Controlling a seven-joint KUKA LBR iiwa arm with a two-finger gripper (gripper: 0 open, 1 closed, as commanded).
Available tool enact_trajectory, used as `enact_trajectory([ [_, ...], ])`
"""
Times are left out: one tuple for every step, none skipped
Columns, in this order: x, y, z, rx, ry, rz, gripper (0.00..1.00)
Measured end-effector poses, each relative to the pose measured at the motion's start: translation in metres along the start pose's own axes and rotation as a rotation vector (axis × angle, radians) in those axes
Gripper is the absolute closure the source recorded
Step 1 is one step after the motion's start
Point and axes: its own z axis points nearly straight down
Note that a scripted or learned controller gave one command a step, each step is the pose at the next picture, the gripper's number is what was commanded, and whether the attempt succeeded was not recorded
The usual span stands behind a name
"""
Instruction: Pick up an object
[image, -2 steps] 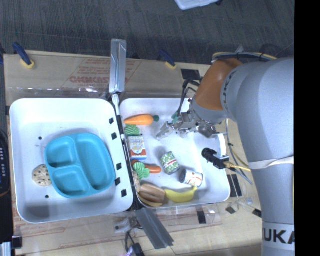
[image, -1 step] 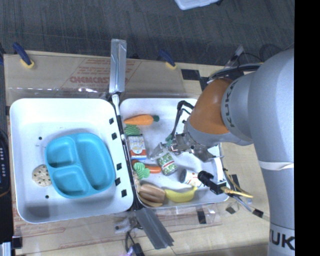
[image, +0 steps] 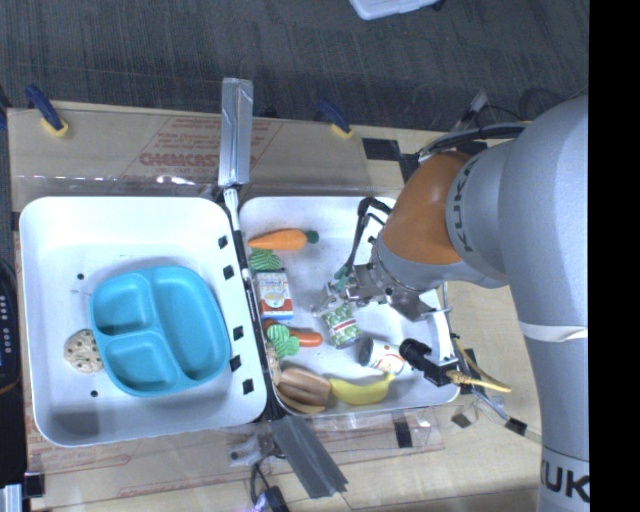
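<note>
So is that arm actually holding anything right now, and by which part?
It cannot be told. The gripper is low in the right bin, right above a small green-and-red carton, but no grip on it is visible.

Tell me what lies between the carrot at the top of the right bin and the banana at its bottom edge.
In the camera view, between the carrot and the banana lies a small carton.
</note>
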Motion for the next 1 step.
enact_trajectory([
  [0.0453,0.0316,-0.1147,-0.009,0.000,0.060,1.00],
])
